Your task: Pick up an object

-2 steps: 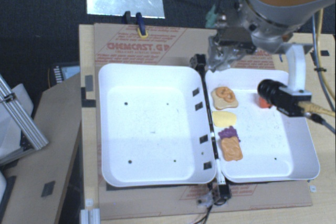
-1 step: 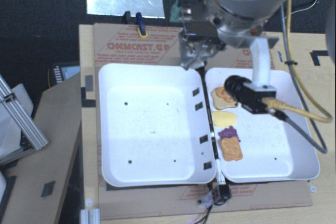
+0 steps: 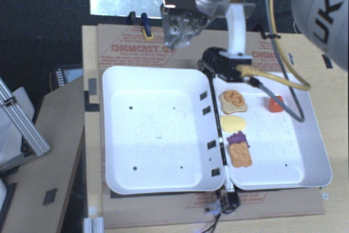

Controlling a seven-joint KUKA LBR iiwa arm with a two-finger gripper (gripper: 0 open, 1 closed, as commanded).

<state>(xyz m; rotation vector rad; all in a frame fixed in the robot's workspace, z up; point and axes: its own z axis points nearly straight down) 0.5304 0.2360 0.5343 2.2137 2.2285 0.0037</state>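
Observation:
The right white bin [image 3: 305,144] holds several small objects. An orange-tan curled piece [image 3: 233,101] lies near its back left, with a pale yellow piece [image 3: 233,124], a purple piece [image 3: 237,138] and an orange-brown piece [image 3: 240,155] in a row in front of it along the left wall. A red piece [image 3: 276,103] lies apart to the right. My gripper [image 3: 177,35] hangs high over the back rim of the left bin [image 3: 152,128], well away from all the objects and with nothing seen in it.
A black fitting [image 3: 222,61] with a white post and a yellow cable [image 3: 275,80] hangs over the right bin's back left corner. Both bins rest on a cardboard sheet [image 3: 131,46]. A blue and yellow clamp [image 3: 146,27] sits at the back.

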